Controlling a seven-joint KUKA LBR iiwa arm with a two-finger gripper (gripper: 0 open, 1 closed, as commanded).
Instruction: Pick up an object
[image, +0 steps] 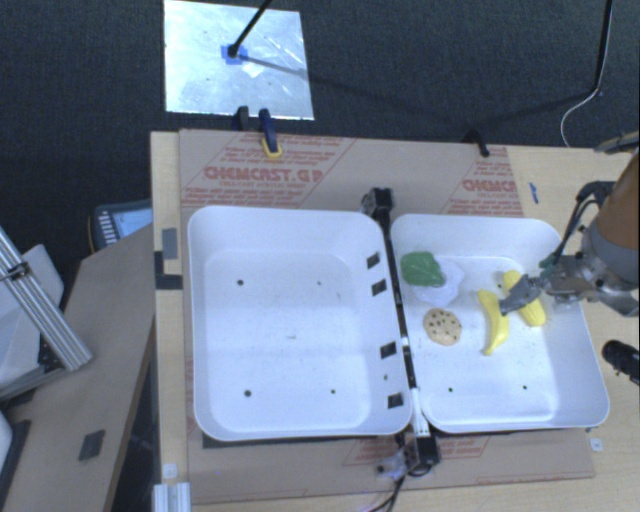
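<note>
The right bin (520, 400) holds several small items. A green lumpy piece (421, 267) lies at its back left, against a white crumpled piece (447, 285). In front of them sits a round tan cookie (441, 326). A yellow banana (493, 322) lies beside it, curving toward the front. Another yellow piece (532, 311) lies just right of the banana. My gripper (517, 297) reaches in from the right and hovers low between the banana's top and this yellow piece, partly covering the piece.
The left bin (290, 330) stands beside the right one, with a black hinge strip (395, 320) between them. Both rest on a cardboard sheet (330, 170). A yellow-handled clamp (268, 135) sits at the back edge. A foil-like square (238, 58) lies behind.
</note>
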